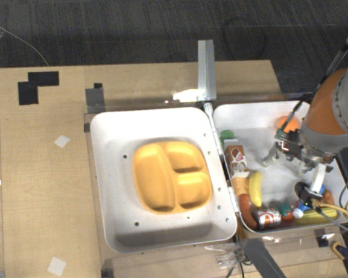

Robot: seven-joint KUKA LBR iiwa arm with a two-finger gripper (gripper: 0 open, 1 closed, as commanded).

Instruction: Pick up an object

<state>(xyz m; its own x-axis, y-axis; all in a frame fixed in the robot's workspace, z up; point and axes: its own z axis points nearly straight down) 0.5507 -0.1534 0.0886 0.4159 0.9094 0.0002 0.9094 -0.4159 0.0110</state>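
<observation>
The right bin (253,115) holds several small objects. A banana (255,189) lies near its left wall, with a brown packet (237,157) and a green item (227,138) behind it. A reddish sausage (245,205) and a red can (267,219) sit at the front left corner. A long yellow item (319,215) lies along the front wall. My gripper (276,151) hangs low over bare bin floor in the middle of the right bin, right of the packet and banana. Nothing shows in its grasp. An orange object (284,123) sits just behind the gripper.
The left bin (113,171) carries a yellow divided tray (170,175) at its centre. A metal post (207,72) stands behind the seam between the bins. The grey arm with its orange band (323,116) covers the right bin's right side. Cables (343,205) trail at the front right.
</observation>
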